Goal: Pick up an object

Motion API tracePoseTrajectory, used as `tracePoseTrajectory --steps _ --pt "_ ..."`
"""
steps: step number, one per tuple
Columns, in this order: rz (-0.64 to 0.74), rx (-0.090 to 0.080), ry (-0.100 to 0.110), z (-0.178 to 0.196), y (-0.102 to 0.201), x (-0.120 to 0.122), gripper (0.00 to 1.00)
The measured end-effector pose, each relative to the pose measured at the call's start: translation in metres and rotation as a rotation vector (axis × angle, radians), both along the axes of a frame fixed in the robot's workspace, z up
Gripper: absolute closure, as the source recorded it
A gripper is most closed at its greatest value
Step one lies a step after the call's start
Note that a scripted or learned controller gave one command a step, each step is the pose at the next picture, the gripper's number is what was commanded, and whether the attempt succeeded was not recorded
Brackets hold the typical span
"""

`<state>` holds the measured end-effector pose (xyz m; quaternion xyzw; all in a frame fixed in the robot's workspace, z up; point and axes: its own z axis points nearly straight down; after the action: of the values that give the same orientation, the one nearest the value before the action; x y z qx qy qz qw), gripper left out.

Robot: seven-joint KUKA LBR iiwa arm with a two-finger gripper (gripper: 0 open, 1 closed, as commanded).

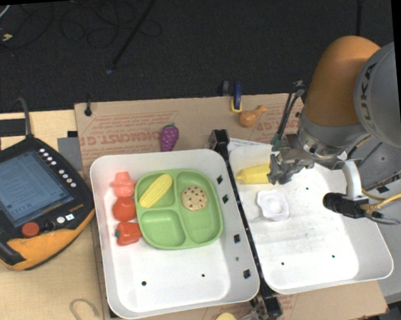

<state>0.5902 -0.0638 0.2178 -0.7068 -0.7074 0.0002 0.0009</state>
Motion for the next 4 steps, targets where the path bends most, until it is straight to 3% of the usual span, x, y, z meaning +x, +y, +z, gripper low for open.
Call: tracePoseTrajectory --steps 1,4 --pt "-0.001 -0.001 -0.001 0.019 -0.004 -0.005 1.0" --pt "-0.004 -0.001 0.002 0.007 0.005 -0.001 1.0"
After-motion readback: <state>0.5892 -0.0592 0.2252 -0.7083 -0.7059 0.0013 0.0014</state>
